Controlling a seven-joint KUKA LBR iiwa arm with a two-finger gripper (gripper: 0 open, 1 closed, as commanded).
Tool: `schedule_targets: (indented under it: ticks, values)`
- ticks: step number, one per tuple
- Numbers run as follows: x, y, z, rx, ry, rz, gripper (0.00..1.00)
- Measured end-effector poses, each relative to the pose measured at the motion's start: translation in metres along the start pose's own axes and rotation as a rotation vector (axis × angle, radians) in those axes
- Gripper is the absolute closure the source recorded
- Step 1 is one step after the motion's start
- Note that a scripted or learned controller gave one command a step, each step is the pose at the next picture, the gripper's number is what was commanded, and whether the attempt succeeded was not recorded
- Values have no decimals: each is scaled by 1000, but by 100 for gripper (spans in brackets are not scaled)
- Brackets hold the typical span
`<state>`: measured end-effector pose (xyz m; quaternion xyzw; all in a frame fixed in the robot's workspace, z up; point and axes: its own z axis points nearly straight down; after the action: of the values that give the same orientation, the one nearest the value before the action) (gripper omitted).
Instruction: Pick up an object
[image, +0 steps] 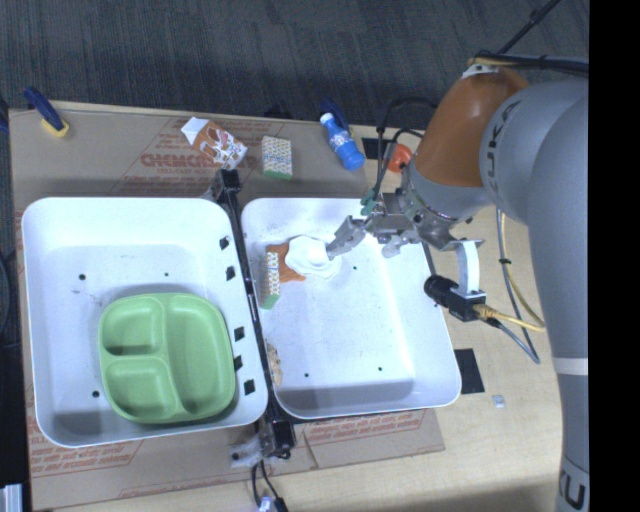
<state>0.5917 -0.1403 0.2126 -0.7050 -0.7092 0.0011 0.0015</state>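
1. Nearest the camera, at the bottom of the view, the front rims of the two white bins met at a black clamp (272, 437) on the cardboard-covered bench (370, 437).
2. The left bin (40, 300) held a green divided plate (166, 357), lying flat toward the bin's front, with three compartments facing up.
3. The right bin (400, 340) held the task's objects near its back left corner: a white crumpled object (308, 254) with an orange patch at its left edge, and just beside it, against the dividing wall, a small patterned packet (271, 279).
4. My gripper (338, 245) reached in from the right, tilted down toward the left, its tip touching the right edge of the white crumpled object. I could not tell whether my fingers were apart or together, nor whether anything sat between them.
5. My arm (530, 150), grey with an orange band, stood over the right bin's back right corner.
6. Farthest back, beyond the bins, lay an orange-and-white wrapper (213, 143), a small printed box (277, 156), a blue bottle (343, 141) and, at far left, a blue-and-yellow clamp (46, 111).
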Motion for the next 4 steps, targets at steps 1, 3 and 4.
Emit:
schedule_targets:
  ticks: [1, 3, 4]
  values:
    - [36, -64, 89, 3, 1, 0, 0]
    - [-2, -116, 92, 1, 0, 0, 0]
    - [44, -42, 107, 0, 0, -3, 0]
